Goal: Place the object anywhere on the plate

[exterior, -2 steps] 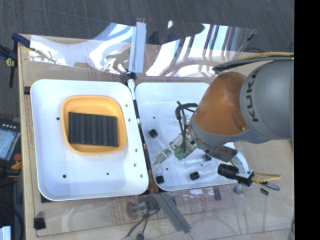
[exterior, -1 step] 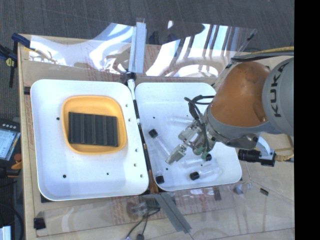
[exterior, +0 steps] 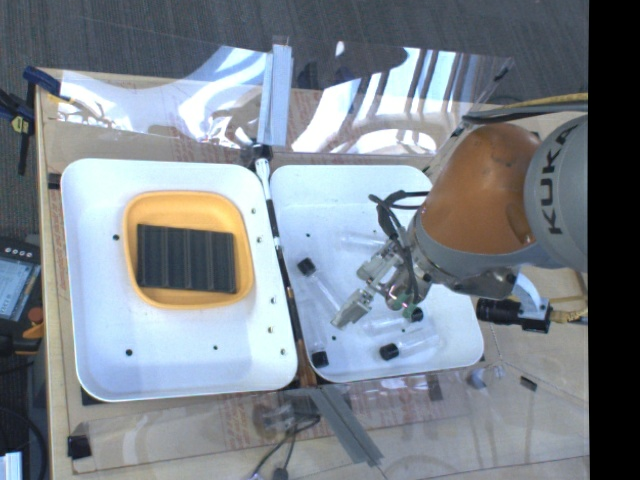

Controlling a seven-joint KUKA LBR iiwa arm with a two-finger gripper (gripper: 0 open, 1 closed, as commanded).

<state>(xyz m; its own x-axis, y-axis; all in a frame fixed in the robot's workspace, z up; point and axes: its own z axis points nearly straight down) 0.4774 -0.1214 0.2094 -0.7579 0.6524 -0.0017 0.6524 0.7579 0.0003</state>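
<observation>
A yellow plate (exterior: pixel 181 209) lies in the left white bin (exterior: pixel 100 348), with a dark ridged rectangle (exterior: pixel 188 258) on its middle. My gripper (exterior: pixel 352 313) hangs low over the centre of the right white bin (exterior: pixel 300 198), pointing down and to the left. Small black pieces lie in that bin: one (exterior: pixel 306 266) up-left of the gripper, one (exterior: pixel 319 358) by the front-left corner and one (exterior: pixel 389 351) near the front edge. A small green and dark bit (exterior: pixel 411 314) sits just right of the gripper. Nothing can be made out in the gripper.
Faint clear plastic items (exterior: pixel 420 343) lie on the right bin's floor near the front. The arm's orange band (exterior: pixel 490 188) overhangs that bin's right side. A raised divider (exterior: pixel 275 258) separates the bins. Shiny clear sheeting (exterior: pixel 330 108) stands behind both bins.
</observation>
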